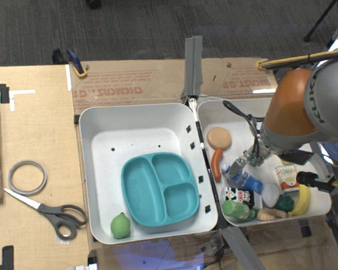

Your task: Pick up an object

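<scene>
My gripper [246, 161] reaches down into the right bin [258, 104], its grey wrist and orange band above it on the right. Its tip is at or just over a blue packet [247, 179] in the middle of the bin. I cannot tell whether it touches the packet. A red sausage [217, 163] and a tan bun [219, 138] lie just to its left. Below it are a black-and-white carton [239, 196] and a green item [236, 210]. A banana [302, 201] and a white-and-orange carton [286, 176] lie at the bin's right.
The left bin [100, 130] holds a teal divided plate [160, 188] and a green fruit [121, 226]. A black spoon [239, 113] leans in the right bin's back. Scissors [54, 213] and a tape roll [27, 176] lie on the bench at the left.
</scene>
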`<state>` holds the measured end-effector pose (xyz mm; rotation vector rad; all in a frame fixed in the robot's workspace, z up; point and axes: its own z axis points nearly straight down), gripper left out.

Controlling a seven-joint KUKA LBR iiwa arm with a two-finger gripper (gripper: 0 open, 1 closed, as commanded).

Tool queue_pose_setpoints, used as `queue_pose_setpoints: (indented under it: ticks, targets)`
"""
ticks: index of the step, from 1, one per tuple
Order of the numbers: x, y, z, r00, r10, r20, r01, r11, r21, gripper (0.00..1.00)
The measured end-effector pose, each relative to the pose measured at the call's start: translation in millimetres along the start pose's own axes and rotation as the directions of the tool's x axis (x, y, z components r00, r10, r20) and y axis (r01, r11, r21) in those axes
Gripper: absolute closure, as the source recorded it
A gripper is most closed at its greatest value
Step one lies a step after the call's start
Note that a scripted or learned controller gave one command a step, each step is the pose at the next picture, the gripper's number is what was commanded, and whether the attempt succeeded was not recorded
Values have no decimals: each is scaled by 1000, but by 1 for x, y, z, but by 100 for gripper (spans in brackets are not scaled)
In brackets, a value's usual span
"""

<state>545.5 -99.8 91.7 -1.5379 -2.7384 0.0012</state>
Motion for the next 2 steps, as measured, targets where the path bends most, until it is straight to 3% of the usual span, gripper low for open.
queue_pose_setpoints:
  ticks: [1,2]
  targets:
    - [-1,1,-9,1000,-3,2,3,1000,-1,100]
    - [50,61,-100,994,107,2,-107,994,-1,100]
